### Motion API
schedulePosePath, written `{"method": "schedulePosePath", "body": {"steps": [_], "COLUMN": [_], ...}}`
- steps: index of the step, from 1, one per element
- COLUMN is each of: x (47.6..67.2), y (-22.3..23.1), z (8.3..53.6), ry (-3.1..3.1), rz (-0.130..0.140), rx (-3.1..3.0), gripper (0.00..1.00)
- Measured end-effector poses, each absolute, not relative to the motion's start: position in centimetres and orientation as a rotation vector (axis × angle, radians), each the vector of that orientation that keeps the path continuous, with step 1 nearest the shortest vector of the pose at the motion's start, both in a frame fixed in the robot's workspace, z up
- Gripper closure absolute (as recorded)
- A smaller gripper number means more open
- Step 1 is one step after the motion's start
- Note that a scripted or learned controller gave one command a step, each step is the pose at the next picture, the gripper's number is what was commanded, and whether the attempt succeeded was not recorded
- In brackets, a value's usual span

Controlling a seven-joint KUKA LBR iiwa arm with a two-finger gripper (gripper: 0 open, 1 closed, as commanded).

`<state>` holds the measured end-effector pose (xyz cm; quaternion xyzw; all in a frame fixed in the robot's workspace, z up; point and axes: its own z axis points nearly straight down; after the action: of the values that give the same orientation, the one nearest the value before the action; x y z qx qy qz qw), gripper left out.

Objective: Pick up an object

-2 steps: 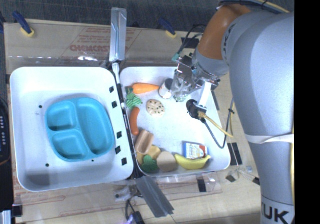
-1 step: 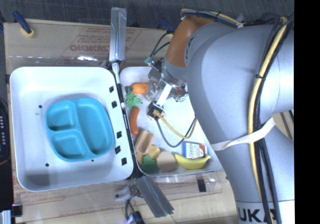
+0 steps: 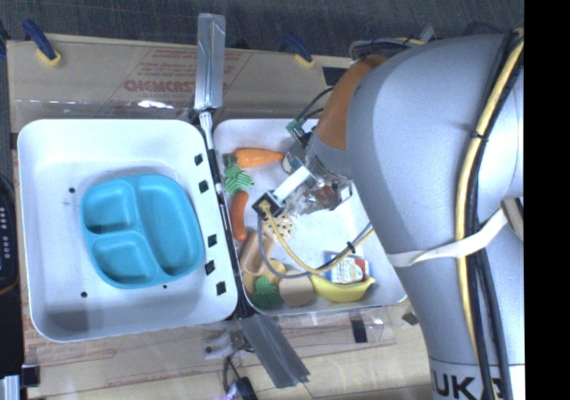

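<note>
Carrot [image 3: 259, 158] lying at right bin's [image 3: 378, 247] back, near tool [image 3: 272, 207]; tool state unclear; blue tray [image 3: 141, 231] in left bin [image 3: 44, 167].

My grey arm casing [image 3: 427, 167] looks like smooth, semi-gloss painted metal or hard plastic; I cannot tell which. The orange band above my wrist [image 3: 343, 109] has a similar smooth sheen. The two shallow white plastic bins [image 3: 44, 211] look smooth and faintly glossy, catching soft light along their rims. The blue three-compartment plastic tray [image 3: 138, 229] is smooth with a satin finish. The tabletop of brown cardboard-like sheet [image 3: 116, 69] looks matt and papery, with printed lettering. The grey metal bracket between the bins [image 3: 209, 60] is dull and brushed. The yellow banana toy [image 3: 343, 287] and orange carrot toy [image 3: 258, 158] look like smooth moulded plastic.
</note>
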<state>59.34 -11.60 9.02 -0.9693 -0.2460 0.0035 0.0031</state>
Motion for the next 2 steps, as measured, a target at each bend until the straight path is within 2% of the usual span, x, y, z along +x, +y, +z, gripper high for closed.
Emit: {"method": "schedulePosePath", "body": {"steps": [1, 2], "x": [62.5, 60.1], "y": [-14.5, -17.0], "z": [9.1, 9.1], "ry": [-0.569, -0.331], "rz": [0.005, 0.010], "rx": [-3.087, -3.118], "gripper": [1.00, 1.00]}}
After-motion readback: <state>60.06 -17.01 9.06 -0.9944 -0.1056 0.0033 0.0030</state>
